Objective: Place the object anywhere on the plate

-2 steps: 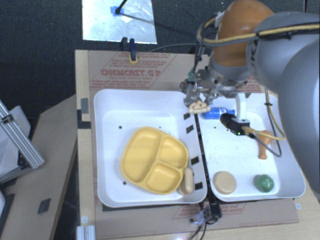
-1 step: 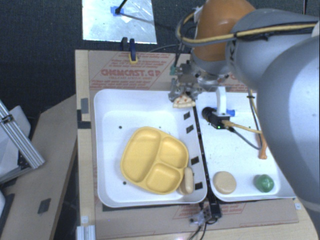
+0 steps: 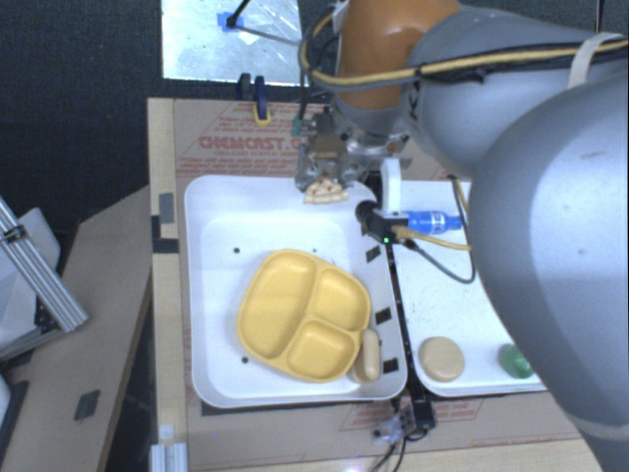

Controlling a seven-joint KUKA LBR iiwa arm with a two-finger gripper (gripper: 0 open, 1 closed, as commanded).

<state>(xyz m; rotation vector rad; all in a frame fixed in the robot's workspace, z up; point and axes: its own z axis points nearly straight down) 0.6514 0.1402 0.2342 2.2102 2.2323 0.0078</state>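
Tool (image 3: 322,177) sits at the far edge of the left bin (image 3: 211,264), up by the rim. A small tan, flat object (image 3: 324,193) shows right at the fingertips, apparently pinched between them; fingers read as closed on it, though the wrist hides much of the contact. Whether the piece hangs clear of the bin floor or rests on it cannot be told from this slanted view.

Yellow plate (image 3: 303,313), three compartments, lies well nearer the camera than the tool and roughly below it in the picture, in the middle of the same bin. A tan bread-like piece (image 3: 369,354) touches the plate's near right rim. In the right bin (image 3: 452,293): a round tan item (image 3: 441,358) and a green item (image 3: 514,361), both well away from the tool.

Step in hand, as judged: carry the held piece to the plate.

Notes for doing it well:
- Lift before travelling, so the piece does not drag on the bin floor and twist out of a thin grip.
- Aim for the large compartment, the one closest to the tool; the widest target forgives error.
- Descend low before release; a flat light piece may bounce off the raised dividers.
- Keep clear of the piece at the plate rim.
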